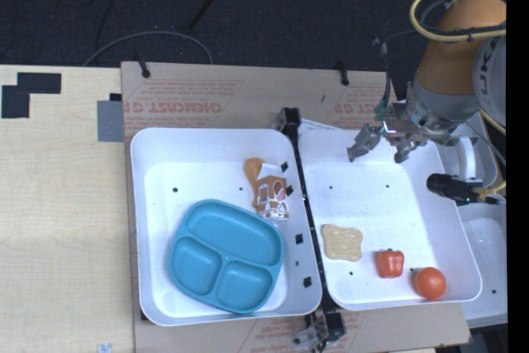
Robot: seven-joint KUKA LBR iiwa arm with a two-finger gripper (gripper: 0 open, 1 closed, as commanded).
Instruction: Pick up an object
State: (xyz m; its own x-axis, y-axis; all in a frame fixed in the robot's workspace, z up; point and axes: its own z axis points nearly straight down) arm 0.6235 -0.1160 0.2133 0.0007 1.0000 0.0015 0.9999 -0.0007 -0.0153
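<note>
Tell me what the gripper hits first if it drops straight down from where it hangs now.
Probably the bare white floor at the back of the right bin: the gripper hangs above that patch, well clear of the bread slice. Its height is unclear.

right bin (388,186) centre apparently open, toast (342,242), pepper (390,263), tomato (430,283) crowding front

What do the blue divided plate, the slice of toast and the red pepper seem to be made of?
Blue divided plate: likely moulded plastic, smooth with a matte sheen. Slice of toast: probably toy plastic or foam, flat, pale, evenly coloured. Red pepper: apparently glossy toy plastic, with a small highlight.
</note>
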